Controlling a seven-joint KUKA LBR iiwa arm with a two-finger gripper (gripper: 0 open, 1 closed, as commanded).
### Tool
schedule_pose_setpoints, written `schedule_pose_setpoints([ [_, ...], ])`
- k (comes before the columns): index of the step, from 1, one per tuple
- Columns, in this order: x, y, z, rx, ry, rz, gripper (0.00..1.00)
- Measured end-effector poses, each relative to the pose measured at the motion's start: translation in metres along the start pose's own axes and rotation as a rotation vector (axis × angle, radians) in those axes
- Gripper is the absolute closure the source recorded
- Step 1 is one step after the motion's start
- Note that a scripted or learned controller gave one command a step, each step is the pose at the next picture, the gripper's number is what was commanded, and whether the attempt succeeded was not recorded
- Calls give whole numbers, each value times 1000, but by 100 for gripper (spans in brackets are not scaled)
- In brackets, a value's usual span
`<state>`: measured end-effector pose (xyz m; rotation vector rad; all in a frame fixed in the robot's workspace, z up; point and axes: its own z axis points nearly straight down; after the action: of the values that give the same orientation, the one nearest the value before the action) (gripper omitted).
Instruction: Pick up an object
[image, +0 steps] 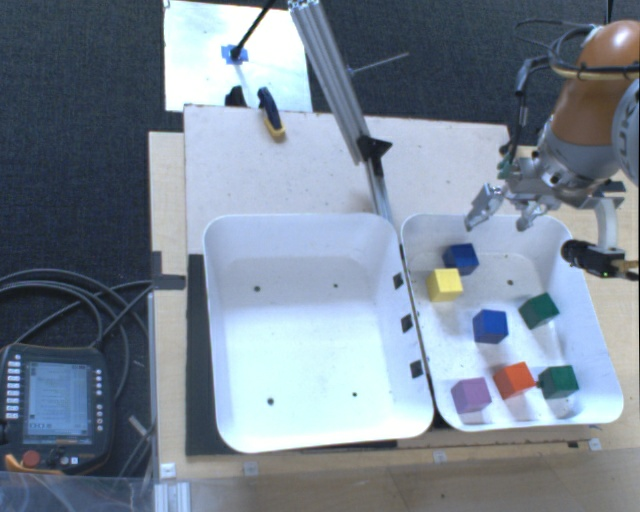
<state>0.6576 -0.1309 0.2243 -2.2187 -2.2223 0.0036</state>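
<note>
Here we see the gripper (505, 208) poised above the far rim of the right bin (590, 300), its two fingers spread apart with nothing between them; the grey wrist and orange band of the arm (596, 85) enter from the upper right. Inside the right bin we count seven cubes. A dark blue cube (461, 258) lies nearest the gripper, just below it, and a yellow cube (445, 284) sits just beside that one, toward the bin's left wall. A second blue cube (490, 326) rests near the bin's centre, with a green cube (539, 310) to its right. Along the near edge we find a purple cube (471, 395), an orange cube (515, 380) close to it, and a dark green cube (559, 381) close to the orange one. The left bin (225, 300) shows a bare white floor marked by four small dark dots. The two bins touch along a shared edge bearing small black clips (407, 323). A metal strut (338, 85) slants down from the top to the junction of the bins. On the left, on the dark floor covering, lies a teach pendant (55, 408) with cables (80, 300) looping from it; its screen text is too small to read. No brand or label can be made out on any cube, bin or arm segment.
</note>
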Motion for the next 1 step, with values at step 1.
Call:
schedule_pose_setpoints([
  [1, 4, 3, 42, -2, 0, -2, 0],
])
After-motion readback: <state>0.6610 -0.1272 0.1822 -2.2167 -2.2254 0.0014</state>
